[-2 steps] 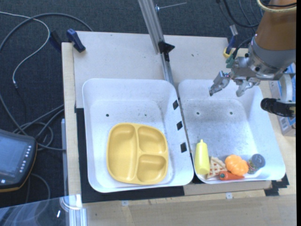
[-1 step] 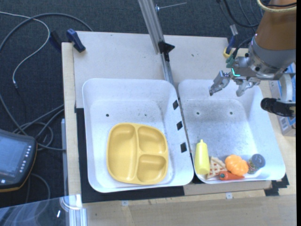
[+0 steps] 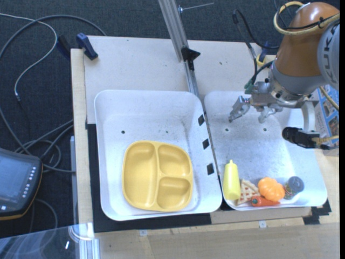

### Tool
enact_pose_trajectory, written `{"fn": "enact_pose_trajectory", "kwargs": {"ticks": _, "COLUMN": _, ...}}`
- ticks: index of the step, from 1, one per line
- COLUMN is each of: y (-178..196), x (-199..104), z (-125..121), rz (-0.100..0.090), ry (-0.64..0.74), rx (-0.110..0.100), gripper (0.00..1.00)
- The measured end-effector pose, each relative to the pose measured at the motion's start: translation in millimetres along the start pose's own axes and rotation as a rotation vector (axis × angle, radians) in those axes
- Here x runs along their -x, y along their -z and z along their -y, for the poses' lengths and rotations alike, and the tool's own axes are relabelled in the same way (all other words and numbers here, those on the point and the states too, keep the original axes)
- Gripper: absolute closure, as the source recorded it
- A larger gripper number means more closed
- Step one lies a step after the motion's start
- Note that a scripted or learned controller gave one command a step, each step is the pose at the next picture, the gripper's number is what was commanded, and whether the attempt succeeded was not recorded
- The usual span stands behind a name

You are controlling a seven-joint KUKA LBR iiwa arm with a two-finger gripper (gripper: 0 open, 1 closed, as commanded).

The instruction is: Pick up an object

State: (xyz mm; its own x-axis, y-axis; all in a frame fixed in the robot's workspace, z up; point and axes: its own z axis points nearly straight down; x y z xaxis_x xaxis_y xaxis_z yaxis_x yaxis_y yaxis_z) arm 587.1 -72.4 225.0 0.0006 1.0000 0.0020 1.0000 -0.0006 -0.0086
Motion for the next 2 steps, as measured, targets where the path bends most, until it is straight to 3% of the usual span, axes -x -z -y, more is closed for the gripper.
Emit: {"fn": "enact_pose_trajectory", "kwargs": {"ticks": 2, "y": -98, "x": 18, "z": -4, "rz": 0.001, "ry": 0.000, "rx": 0.001, "gripper": 0.00}}
